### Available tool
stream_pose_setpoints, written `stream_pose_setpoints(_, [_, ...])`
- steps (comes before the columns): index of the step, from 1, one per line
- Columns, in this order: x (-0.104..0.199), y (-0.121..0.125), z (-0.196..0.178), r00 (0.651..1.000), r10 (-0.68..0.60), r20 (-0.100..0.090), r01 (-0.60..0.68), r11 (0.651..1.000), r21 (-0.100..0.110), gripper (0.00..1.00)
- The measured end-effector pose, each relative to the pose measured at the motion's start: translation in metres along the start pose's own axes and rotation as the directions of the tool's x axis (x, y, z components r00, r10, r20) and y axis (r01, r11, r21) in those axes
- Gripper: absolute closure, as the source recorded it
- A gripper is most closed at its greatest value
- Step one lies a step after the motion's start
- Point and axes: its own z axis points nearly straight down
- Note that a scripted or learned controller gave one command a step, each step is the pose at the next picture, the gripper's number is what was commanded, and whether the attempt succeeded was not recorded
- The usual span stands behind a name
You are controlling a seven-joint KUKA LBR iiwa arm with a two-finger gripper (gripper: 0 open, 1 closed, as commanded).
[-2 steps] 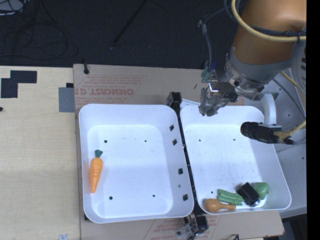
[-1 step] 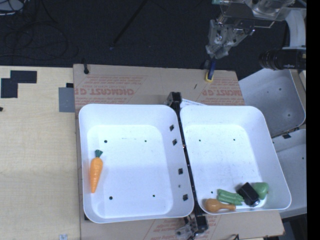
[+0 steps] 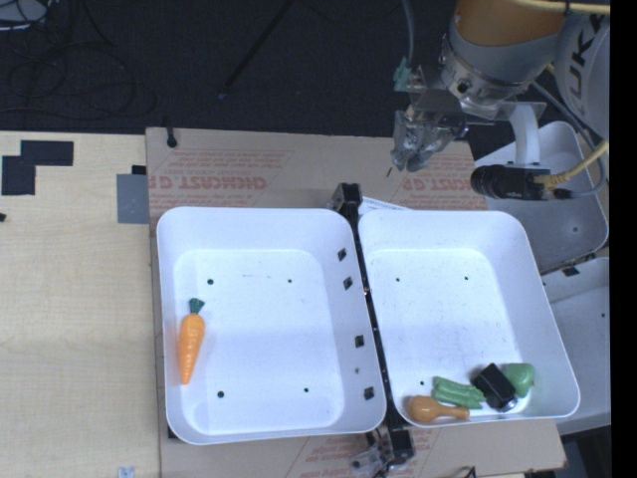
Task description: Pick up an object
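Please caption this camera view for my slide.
Tool hovers above the bins; carrot in left bin, small items clustered in right bin.

we have one fixed camera, set above the desk [image 3: 70, 297] and looking down at a slant. it sits far enough back to take in both white bins [image 3: 169, 267] whole, side by side, with the arm [image 3: 508, 28] entering at upper right, beyond the bins.

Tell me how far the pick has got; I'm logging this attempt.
Nothing is picked yet. The claw hangs above the bench beyond the right bin, carrying nothing visible. The toy carrot lies in the left bin. Descending, grasping and lifting all remain.
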Motion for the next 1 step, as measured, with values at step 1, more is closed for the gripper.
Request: stream_pose_setpoints(1, [0.0877, -0.0826, -0.0469, 1.000, -0.014, -0.005, 0.014, 1.000, -0.012, 1.00])
